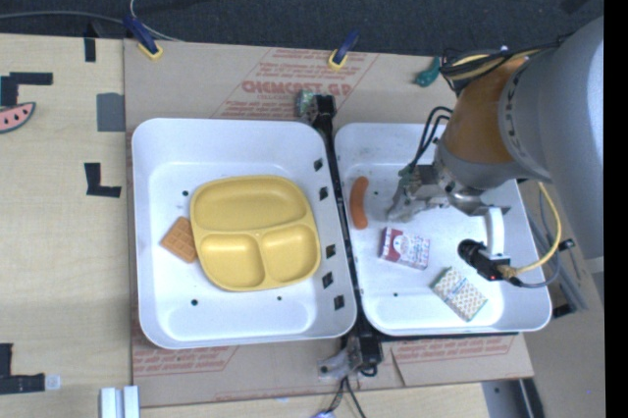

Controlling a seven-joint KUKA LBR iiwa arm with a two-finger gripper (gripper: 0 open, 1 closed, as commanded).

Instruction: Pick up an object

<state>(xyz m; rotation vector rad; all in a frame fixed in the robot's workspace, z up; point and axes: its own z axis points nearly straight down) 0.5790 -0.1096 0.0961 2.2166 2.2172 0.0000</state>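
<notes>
Nearest in the right bin [530, 313]: a patterned packet [459, 293], then a red-and-white packet [405, 248]. Beyond, an orange sausage [359, 201] near the divider, the gripper [407, 199] just beside it, finger state impossible to tell. Left: a yellow divided plate [255, 232].

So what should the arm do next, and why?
Probably lower the gripper a little toward the red packet just below it in the right bin. It hovers between that packet and the sausage, holding nothing I can see.
</notes>
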